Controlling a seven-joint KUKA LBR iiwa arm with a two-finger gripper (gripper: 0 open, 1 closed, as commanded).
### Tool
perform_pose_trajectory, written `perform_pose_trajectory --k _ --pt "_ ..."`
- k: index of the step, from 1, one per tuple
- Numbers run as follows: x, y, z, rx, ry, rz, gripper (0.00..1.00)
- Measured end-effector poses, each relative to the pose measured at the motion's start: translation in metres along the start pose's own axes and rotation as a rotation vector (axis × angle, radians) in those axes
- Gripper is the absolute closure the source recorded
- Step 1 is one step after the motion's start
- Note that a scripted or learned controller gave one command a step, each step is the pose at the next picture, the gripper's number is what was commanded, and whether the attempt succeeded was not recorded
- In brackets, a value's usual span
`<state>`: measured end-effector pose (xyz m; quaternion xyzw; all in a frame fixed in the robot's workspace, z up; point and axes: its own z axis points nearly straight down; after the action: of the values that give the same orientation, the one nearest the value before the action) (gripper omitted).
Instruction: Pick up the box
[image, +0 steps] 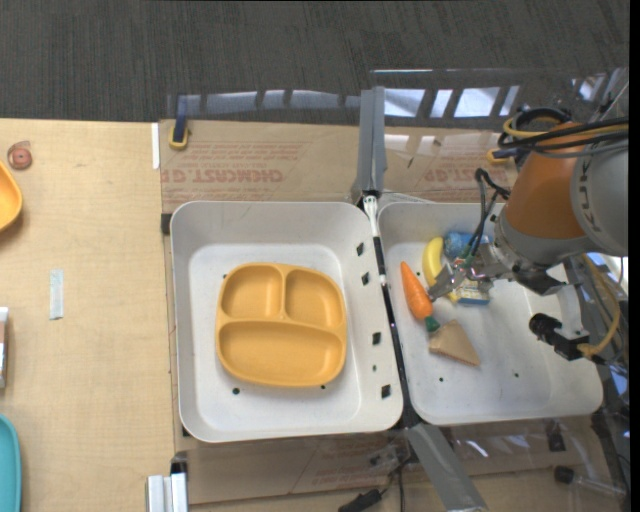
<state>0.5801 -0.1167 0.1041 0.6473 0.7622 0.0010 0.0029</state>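
In the right bin (520, 390), a small box (474, 293) with white, blue and yellow print lies near the back left, partly hidden by the gripper (455, 280). The gripper hangs low over the box's left end, right by a yellow banana (432, 256) and an orange carrot (416, 290). The grey arm with its orange band (545, 195) reaches in from the right. The box looks to be resting on the bin floor, not lifted.
A brown wedge-shaped piece (455, 344) lies just in front of the carrot. A blue item (458, 242) sits behind the banana. The left bin (200, 300) holds an orange divided plate (282, 325). Cables hang at the arm's right side.
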Motion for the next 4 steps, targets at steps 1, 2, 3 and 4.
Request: perform_pose_trajectory --k 1,2,3,4 --pt "-0.044 0.030 0.003 -0.015 -0.006 0.008 0.00" --pt "-0.063 0.044 0.004 -0.008 -0.003 -0.032 0.00" --pt "-0.062 0.045 -0.009 -0.011 -0.001 -0.035 1.00" --pt "0.008 0.051 -0.011 0.009 0.000 0.520 1.00"
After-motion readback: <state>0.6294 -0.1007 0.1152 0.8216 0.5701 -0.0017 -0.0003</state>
